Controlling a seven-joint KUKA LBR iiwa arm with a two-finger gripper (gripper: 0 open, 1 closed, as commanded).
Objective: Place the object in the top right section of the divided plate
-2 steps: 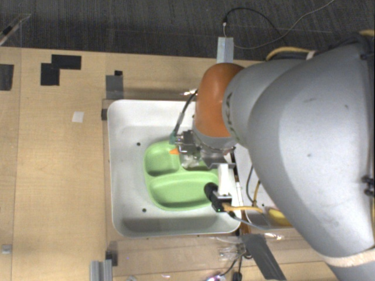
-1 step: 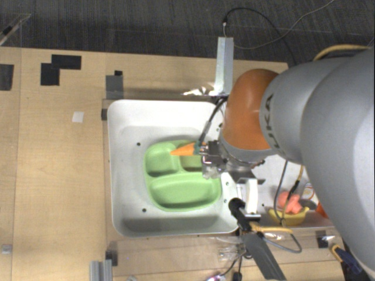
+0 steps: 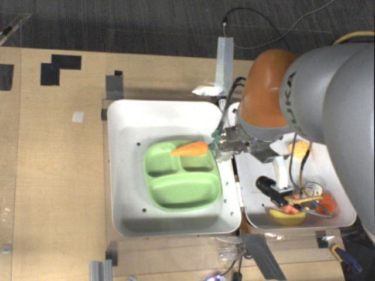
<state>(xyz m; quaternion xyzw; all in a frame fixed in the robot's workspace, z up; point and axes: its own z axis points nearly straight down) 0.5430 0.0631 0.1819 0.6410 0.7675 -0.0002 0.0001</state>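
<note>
- Overhead and at a slant, the camera view takes in a pale wooden bench [image 3: 53,174] with two white bins side by side on it.
- Beyond the bench's far edge runs a dark ribbed floor [image 3: 117,10], and a thin black cable [image 3: 275,28] loops across it.
- Black tape marks [image 3: 60,68] sit on the bench at the far left, one of them stepped in shape.
- A grey metal post [image 3: 225,60] stands upright just behind the gap between the bins.
- Small grey brackets [image 3: 114,85] sit at the left bin's corners.
- The left bin [image 3: 126,174] holds a green plate [image 3: 181,192], which has two small sections on the far side and one wide section on the near side.
- The carrot [image 3: 190,150] is over the far edge of the plate's top right section, lying across the view. Its thick end points right and its tip reaches toward the divider.
- Whether the carrot rests on the plate or hangs just above it cannot be told.
- The gripper [image 3: 218,143] is at the left bin's right wall, right at the carrot's thick end. Whether it is wide, narrow or holding the carrot cannot be told.
- The arm [image 3: 328,92], grey and bulky, comes in from the right over the right bin, and its orange band [image 3: 266,86] is just above the wrist.
- The right bin [image 3: 345,212] is partly hidden by the arm. A yellow banana [image 3: 287,217] lies at its near wall, with a red-orange thing [image 3: 327,204] just to the banana's right.
</note>
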